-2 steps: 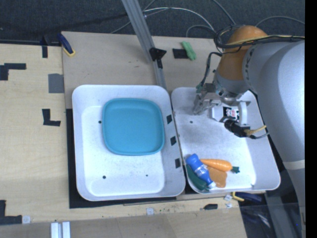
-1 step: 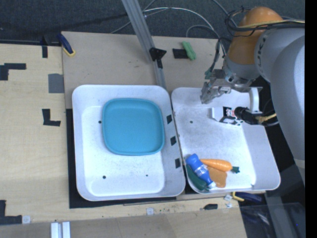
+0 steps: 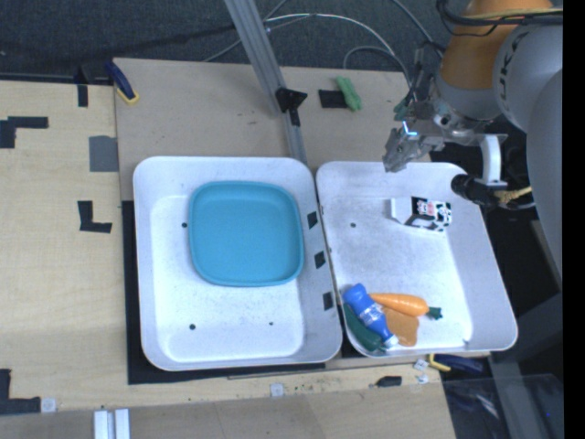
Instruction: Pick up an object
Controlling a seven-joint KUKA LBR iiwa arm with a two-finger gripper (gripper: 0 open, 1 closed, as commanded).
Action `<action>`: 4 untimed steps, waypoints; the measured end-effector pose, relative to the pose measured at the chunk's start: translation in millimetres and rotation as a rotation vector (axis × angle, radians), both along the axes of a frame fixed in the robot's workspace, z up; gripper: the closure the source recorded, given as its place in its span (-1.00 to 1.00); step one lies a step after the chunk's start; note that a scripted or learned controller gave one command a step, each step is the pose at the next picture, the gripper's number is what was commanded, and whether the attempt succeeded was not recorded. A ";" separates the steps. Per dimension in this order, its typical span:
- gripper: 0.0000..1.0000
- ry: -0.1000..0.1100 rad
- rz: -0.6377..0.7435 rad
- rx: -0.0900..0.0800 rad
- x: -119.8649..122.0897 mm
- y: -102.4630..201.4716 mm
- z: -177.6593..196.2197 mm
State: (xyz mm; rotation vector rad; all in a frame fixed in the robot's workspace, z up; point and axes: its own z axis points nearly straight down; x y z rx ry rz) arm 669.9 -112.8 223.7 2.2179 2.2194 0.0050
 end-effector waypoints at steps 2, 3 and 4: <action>1.00 0.007 0.003 0.001 -16.4 51.3 32.2; 1.00 0.007 0.004 0.001 -38.9 104.3 18.0; 1.00 0.007 0.004 0.001 -48.1 160.8 4.5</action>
